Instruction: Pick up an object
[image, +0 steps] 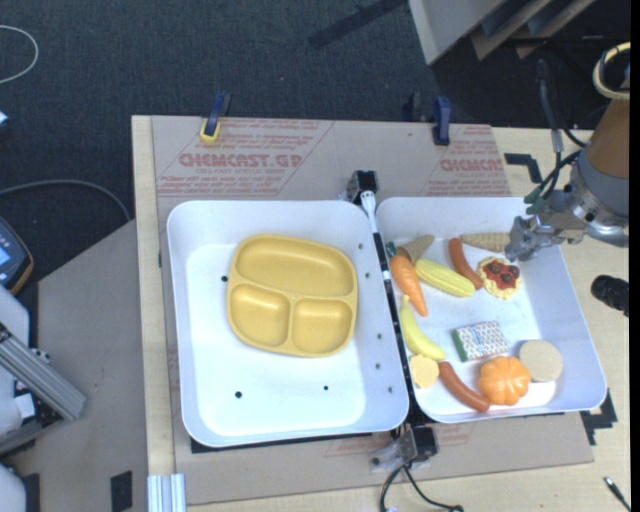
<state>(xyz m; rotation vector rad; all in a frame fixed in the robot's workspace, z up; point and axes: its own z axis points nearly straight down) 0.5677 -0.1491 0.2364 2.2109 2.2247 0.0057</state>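
Gripper (522, 243) low over the right white plastic bin (585, 330), aperture cannot tell; nothing visibly held; small round red-topped toy pizza (501, 277) sits just beside and below the gripper, likely target; tan toy cone (486, 240) just left of the gripper, red toy sausage (463, 262) left of the pizza; best to centre over the pizza, descend straight, avoid nudging the cone; yellow divided plastic plate (292, 295) in the left white bin (190, 330), well apart.

plate (292, 296) in left bin (190, 330), food (445, 278) right
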